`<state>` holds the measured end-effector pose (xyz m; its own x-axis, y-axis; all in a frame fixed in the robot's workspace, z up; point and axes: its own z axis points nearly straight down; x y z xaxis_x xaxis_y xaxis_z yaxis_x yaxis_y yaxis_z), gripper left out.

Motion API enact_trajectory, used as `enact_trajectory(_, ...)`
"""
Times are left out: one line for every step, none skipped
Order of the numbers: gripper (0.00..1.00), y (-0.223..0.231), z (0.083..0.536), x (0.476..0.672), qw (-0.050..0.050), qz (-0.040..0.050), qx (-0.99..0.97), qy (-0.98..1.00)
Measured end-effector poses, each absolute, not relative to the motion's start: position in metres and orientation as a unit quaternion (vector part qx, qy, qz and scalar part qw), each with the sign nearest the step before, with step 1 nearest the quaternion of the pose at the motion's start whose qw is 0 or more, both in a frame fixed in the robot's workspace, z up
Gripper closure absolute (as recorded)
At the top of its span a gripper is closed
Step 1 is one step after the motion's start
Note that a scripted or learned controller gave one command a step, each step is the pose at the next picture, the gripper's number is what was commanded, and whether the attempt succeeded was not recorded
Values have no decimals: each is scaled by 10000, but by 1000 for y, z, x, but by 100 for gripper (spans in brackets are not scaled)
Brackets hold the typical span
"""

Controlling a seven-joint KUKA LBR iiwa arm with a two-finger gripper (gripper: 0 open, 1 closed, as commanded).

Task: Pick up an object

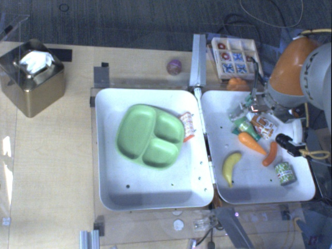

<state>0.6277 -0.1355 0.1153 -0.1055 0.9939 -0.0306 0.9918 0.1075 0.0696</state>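
Over the far end of the right shallow white bin (pixel 259 187), low above the clutter: grey metal pincer (pixel 252 106) on the grey arm with the orange band. Cannot tell whether clenched, released or grasping anything.

Just nearer the camera than the pincer: crumpled red-and-white snack packet (pixel 263 125). Just beside the pincer toward the view's left: small green-and-white wrapper (pixel 239 123). A little further toward the camera, past the packet: orange plastic carrot (pixel 251 143), lying at a slant, and close by on its right a curved red-orange toy chilli (pixel 270 154). Well apart from the pincer, near the bin's front wall: yellow plastic banana (pixel 231 167) to the view's left and small green tin can (pixel 284 173) to the view's right, lying apart from each other.

Far off to the view's left of the pincer, in the left shallow white bin (pixel 119 188): light green divided plastic plate (pixel 150 136), with a small red-and-white sachet (pixel 187 124) at its edge on the pincer's side.

Beyond the pincer, outside both bins: flat box printed with red and blue pictures (pixel 234 57), and further to the view's left on the bench a small purple ball (pixel 174 66).
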Motion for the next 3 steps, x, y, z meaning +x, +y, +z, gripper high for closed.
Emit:
enact_trajectory(0, -130, 114, 638, 299, 127, 6707, 7410)
enact_trajectory(0, -123, 115, 629, 331, 185, 6881, 7246)
enact_trajectory(0, -123, 114, 618, 327, 193, 6872, 7255)
